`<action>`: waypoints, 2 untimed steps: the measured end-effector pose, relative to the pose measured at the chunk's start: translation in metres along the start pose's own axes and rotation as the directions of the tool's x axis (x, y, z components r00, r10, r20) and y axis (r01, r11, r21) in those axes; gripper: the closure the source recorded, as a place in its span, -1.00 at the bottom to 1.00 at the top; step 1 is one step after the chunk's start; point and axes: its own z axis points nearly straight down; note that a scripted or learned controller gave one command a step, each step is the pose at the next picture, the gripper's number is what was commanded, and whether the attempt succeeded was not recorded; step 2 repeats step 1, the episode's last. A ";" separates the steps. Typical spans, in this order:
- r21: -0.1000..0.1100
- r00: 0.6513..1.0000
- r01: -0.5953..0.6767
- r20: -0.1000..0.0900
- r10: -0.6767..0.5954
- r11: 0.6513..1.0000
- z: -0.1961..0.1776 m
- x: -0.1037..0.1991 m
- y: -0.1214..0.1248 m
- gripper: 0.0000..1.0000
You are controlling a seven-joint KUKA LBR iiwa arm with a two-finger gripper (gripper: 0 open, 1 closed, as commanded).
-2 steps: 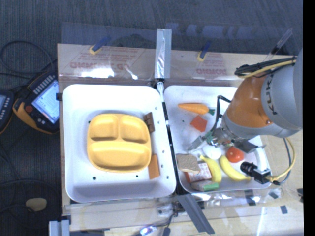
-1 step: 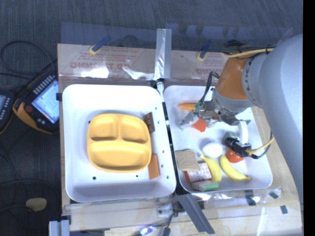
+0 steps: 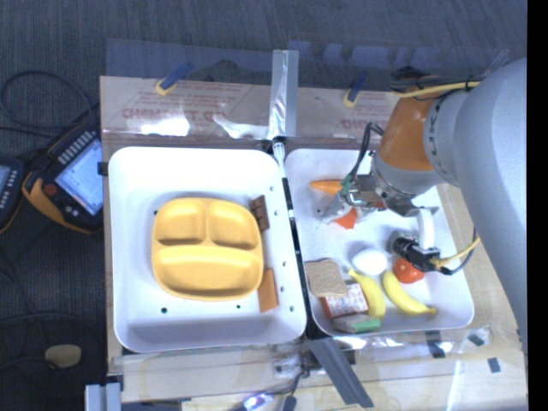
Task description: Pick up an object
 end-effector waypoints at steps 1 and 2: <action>0.013 1.000 -0.021 -0.004 0.021 1.000 -0.085 0.068 0.028 1.00; 0.013 1.000 -0.021 -0.004 0.021 1.000 -0.085 0.068 0.028 1.00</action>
